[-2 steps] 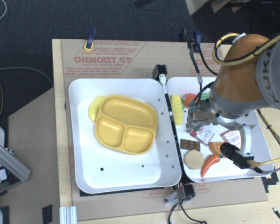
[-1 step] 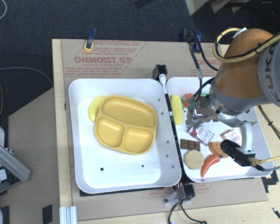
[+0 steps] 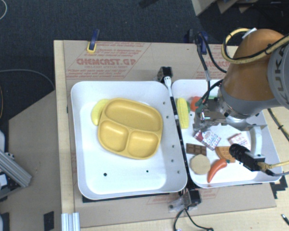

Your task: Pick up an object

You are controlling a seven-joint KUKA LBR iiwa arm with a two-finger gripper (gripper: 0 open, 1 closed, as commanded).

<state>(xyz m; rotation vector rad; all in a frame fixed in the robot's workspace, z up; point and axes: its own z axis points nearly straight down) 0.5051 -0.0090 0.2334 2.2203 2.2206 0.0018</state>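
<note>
Arm reaching over the right bin, with the toys lying loose below it.

A yellow divided tray (image 3: 130,128) is lying in the left bin (image 3: 86,167), half covering a yellow piece (image 3: 97,110) at its left edge. In the right bin (image 3: 241,178) a corn cob (image 3: 183,112) is resting along the left wall, with a printed packet (image 3: 209,138), a brown bar (image 3: 196,149), a tan disc (image 3: 200,164) and an orange-red pepper (image 3: 216,169) nearby. The gripper (image 3: 204,121) is hanging over the packet; whether it is open or closed, I cannot tell, as the wrist is hiding it.
</note>
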